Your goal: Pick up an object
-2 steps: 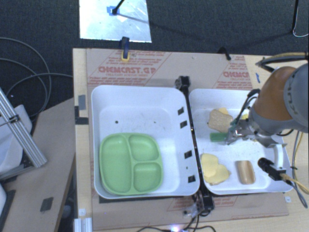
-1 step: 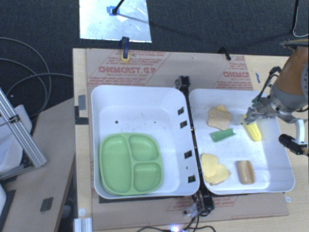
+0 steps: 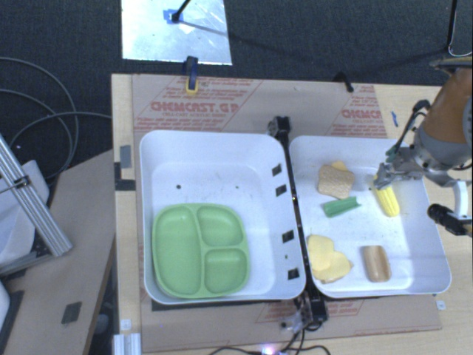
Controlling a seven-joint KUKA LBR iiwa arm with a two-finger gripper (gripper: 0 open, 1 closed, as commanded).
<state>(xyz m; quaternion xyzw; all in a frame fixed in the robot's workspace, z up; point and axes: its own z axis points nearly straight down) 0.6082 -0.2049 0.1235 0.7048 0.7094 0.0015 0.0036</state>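
My gripper hangs over the right bin, near its far right side. Its tip sits right at the upper end of a yellow corn cob that lies on the bin floor. Whether it touches the cob I cannot tell. Also in this bin are a tan cracker-like piece, a green stick, a pale yellow lump and a small brown loaf.
The left bin holds a green divided plate in its near half. A black divider with clips runs between the bins. The arm's grey body with its orange band enters from the right, above the right bin's edge.
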